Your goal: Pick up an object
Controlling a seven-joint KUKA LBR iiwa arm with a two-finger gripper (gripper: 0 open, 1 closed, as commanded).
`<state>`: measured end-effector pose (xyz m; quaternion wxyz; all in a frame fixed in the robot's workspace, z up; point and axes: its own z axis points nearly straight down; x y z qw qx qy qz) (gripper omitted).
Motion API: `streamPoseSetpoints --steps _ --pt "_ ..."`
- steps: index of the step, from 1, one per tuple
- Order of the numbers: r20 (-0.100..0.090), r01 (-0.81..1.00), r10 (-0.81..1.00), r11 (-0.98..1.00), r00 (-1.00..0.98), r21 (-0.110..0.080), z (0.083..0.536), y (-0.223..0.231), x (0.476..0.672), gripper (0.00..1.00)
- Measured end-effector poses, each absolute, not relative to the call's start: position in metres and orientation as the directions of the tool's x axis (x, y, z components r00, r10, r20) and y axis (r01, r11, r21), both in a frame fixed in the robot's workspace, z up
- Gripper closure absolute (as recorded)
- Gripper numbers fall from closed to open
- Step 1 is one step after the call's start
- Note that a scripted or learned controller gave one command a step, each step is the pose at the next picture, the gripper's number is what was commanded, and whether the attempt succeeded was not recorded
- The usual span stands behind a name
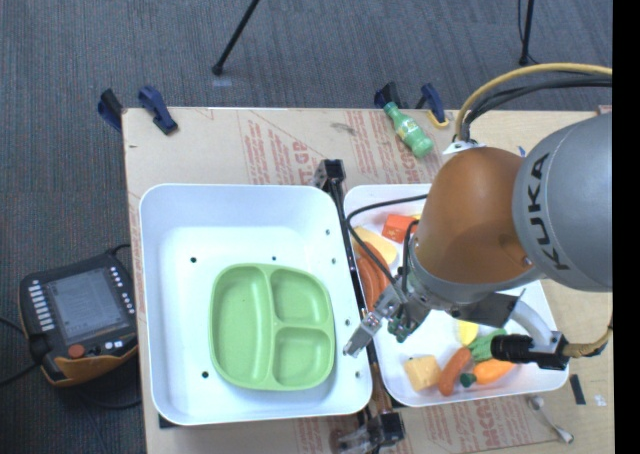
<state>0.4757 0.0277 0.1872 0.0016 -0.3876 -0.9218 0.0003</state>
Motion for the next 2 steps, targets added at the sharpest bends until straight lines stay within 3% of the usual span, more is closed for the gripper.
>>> streamPoseSetpoints --steps 1,2 --pt "0.001 0.211 0.211 0.977 -0.977 0.001 0.187 0.051 0.489 0.0" --pt "0.001 -0.067 -0.067 0.998 -0.998 0.001 0.187 -0.011 0.476 0.0"
